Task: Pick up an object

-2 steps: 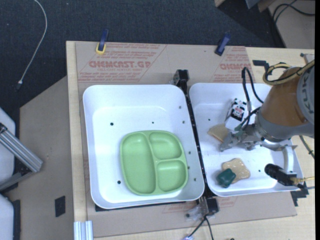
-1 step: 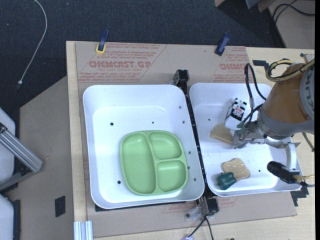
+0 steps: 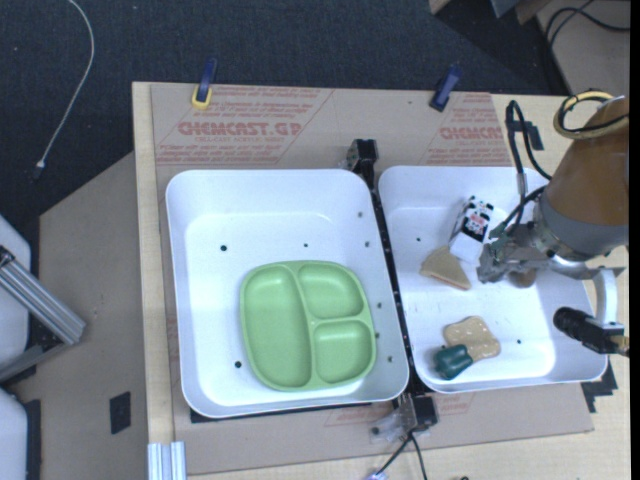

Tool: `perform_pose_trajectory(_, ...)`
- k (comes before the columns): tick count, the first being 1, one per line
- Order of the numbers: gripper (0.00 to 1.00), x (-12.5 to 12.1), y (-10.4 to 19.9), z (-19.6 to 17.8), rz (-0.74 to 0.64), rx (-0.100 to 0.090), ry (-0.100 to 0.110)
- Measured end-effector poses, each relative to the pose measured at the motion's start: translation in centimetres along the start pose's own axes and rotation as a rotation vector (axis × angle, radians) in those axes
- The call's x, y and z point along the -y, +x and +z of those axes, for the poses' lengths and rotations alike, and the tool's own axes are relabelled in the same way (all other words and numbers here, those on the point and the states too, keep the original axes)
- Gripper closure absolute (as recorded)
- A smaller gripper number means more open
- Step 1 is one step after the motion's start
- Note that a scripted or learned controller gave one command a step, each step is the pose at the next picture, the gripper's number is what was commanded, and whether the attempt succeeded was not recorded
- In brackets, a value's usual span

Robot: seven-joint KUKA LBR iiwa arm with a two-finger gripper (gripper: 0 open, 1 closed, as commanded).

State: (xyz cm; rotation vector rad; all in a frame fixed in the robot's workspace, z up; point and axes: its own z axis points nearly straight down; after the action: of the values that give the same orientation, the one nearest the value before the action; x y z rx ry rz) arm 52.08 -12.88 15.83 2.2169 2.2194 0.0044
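The right bin [image 3: 530, 193] holds a tan wedge [image 3: 446, 268], a small black-and-white object [image 3: 474, 218], a tan biscuit-like piece [image 3: 474, 336] and a dark teal lump [image 3: 452, 361]. My gripper [image 3: 497, 265] hangs low over the middle of this bin, just right of the tan wedge and below the black-and-white object. Nothing shows between its tips from this angle. The grey arm with its orange band [image 3: 590, 173] comes in from the right.
In the left bin [image 3: 200, 218] lies a green divided plate [image 3: 305, 323]. Black clamps sit between the bins at top [image 3: 362, 154] and bottom [image 3: 420, 408]. Blue clips [image 3: 205, 83] [image 3: 445, 88] hold the cardboard's far edge. Cables loop at the right.
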Motion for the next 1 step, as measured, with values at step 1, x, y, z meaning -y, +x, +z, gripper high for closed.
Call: perform_pose_trajectory(1,1.0,-0.18,-0.02,-5.36,0.0,0.001,-0.001)
